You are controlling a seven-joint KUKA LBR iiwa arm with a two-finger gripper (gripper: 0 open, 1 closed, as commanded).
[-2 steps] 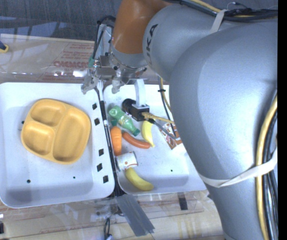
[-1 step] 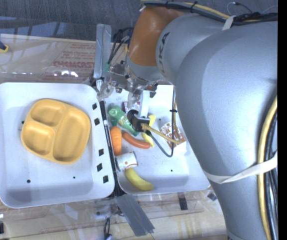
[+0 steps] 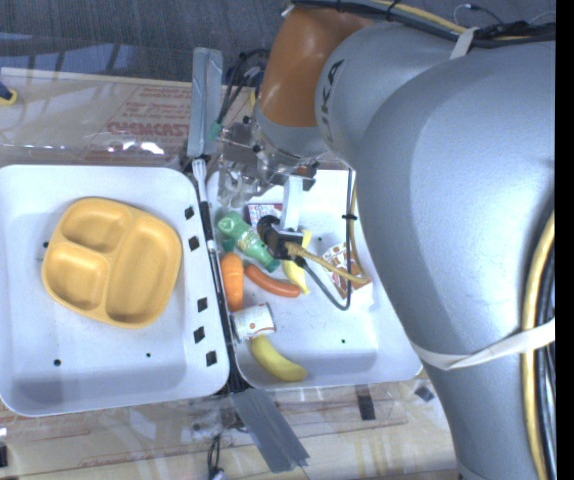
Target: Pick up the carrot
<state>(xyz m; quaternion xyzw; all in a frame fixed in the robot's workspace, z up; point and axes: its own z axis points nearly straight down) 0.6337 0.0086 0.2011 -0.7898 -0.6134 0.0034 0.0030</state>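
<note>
**One Carrot, One Arm: Grasp Assessment**

Two white bins sit side by side on the bench.

**Camera view.** The left bin (image 3: 17, 368) holds a yellow divided plate (image 3: 112, 260). The right bin (image 3: 367, 353) holds a cluster of toy food. The carrot (image 3: 232, 280) lies against the divider between the bins, long axis running roughly toward and away from the camera, leafy end farther from the camera. Just beside it: a green item (image 3: 239, 236) at its top end, a red-orange pepper-like piece (image 3: 272, 282) to its right, a small white-and-grey object (image 3: 255, 320) at its near end, and a banana (image 3: 275, 360) beyond that.

**Handling.** The carrot appears to be a rigid, light plastic piece with a smooth, tapered and likely slippery surface. Judged best grasp: across the thick middle, fingers closing across the long axis. The bin wall on one side and the pepper on the other leave little finger clearance.

**Obscured.** The gripper (image 3: 252, 183) hangs above the far end of the cluster, apart from the carrot. Its fingers are lost among cables and clutter; whether spread or closed cannot be told. The arm (image 3: 447, 168) covers the right bin's far right portion.
</note>
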